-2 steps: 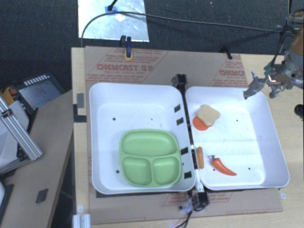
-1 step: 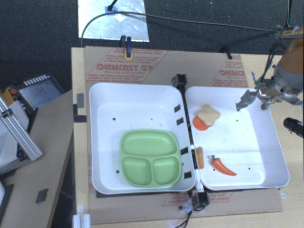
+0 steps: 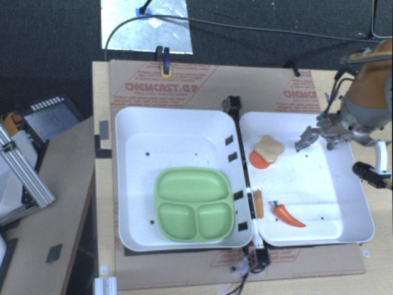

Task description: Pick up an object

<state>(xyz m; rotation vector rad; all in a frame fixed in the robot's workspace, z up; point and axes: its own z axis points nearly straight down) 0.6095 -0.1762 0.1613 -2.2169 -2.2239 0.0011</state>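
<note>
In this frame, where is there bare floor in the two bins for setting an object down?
Left bin: the back strip behind the green tray. Right bin: the middle, between gripper and orange pepper. Crowded along the divider.

Grey arm [image 3: 362,112], broad orange band [image 3: 371,82] above the wrist, dark metal jaws, thin black cable.

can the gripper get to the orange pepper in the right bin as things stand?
Probably yes. The orange pepper lies alone on the right bin floor, apart from the other items, and the gripper hovers over the same bin with nothing between them.
</note>
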